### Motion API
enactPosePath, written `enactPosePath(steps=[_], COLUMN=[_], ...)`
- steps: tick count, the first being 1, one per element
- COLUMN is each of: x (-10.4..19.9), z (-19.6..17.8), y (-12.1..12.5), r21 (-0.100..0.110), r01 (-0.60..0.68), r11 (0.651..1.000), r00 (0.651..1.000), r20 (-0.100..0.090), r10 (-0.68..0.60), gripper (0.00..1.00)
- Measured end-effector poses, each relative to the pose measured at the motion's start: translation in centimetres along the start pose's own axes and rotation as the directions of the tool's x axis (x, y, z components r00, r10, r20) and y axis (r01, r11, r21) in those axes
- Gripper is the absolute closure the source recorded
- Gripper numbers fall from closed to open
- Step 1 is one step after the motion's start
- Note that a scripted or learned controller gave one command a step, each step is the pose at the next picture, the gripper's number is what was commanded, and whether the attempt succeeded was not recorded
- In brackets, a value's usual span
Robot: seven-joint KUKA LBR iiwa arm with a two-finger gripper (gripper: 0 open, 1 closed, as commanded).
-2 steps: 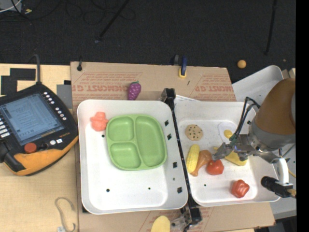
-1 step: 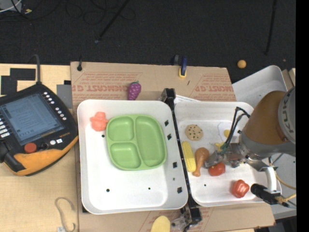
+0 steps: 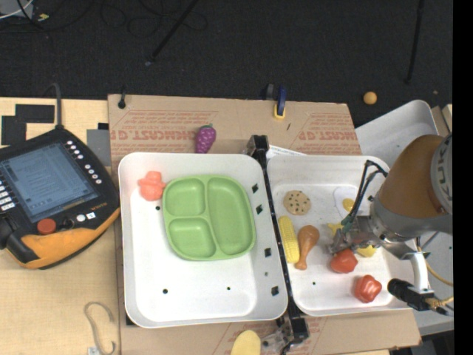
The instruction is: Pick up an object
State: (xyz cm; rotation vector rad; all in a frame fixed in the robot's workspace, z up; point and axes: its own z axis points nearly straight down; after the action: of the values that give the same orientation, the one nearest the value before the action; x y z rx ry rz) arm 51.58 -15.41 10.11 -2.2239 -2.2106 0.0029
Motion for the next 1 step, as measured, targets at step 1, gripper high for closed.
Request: enactPosePath(steps=[1], x=[0.92], z=[-5.37], y=[0.41], r21=[-0.008], r01=[0.006], r11=[1.0], r00=[1.0], r20=[0.003], r10=[-0.006], gripper=[1.0])
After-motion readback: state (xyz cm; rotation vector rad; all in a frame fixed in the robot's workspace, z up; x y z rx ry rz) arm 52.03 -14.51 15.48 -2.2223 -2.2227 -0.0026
